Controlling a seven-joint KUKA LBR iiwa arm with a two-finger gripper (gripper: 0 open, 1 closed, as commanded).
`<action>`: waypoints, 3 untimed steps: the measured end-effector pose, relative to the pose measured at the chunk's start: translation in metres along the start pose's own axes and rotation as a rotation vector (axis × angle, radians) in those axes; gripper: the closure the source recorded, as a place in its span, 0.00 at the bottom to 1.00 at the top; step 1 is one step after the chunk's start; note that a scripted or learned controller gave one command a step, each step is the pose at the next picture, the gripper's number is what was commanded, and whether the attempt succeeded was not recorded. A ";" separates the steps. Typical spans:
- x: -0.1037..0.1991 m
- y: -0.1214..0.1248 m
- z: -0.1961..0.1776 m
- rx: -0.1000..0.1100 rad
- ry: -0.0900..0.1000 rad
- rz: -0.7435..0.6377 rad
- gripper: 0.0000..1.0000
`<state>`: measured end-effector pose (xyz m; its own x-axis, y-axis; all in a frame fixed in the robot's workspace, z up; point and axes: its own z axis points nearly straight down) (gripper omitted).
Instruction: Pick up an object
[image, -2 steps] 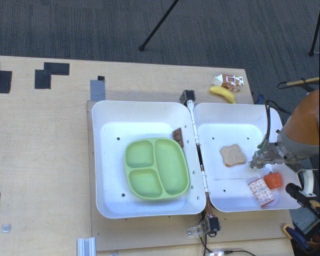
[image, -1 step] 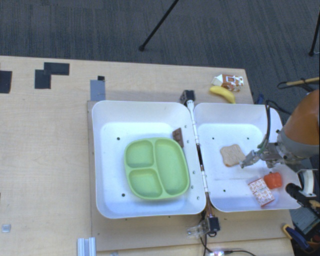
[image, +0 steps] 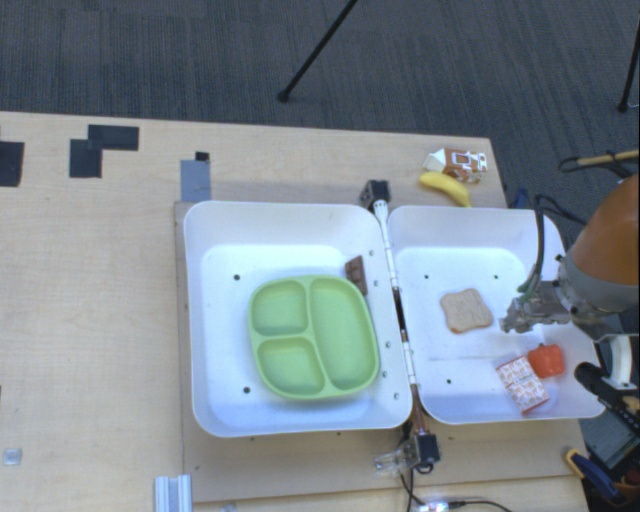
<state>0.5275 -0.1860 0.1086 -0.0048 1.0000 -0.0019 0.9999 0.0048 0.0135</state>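
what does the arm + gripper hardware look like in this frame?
The arm enters from the right: a rounded orange band above a grey wrist section. The gripper is small, grey metal, and blocky, blurred at this size. A thin dark cable arcs along the arm over the right bin. No markings are legible.

Two bins stood side by side on the worktop (image: 90, 330). In the left bin (image: 215, 300) lay a divided tray (image: 313, 338), and a small block (image: 355, 269) was just behind it, near the right wall. In the right bin (image: 470, 250) a bread slice (image: 466, 310) lay in the middle, and my claw (image: 522, 313) was just right of it. A packet (image: 523, 384) and a small toy (image: 546, 361) lay in front, touching. A banana (image: 445, 186) and a carton (image: 460, 161) lay behind this bin.
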 end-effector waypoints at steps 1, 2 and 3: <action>0.000 0.000 0.000 0.000 0.000 0.000 0.00; 0.091 -0.038 0.021 0.006 0.002 0.001 0.00; 0.091 -0.036 0.010 0.000 0.001 0.000 1.00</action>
<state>0.4913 -0.0952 0.0981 -0.0046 1.0000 -0.0007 0.9999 0.0047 0.0135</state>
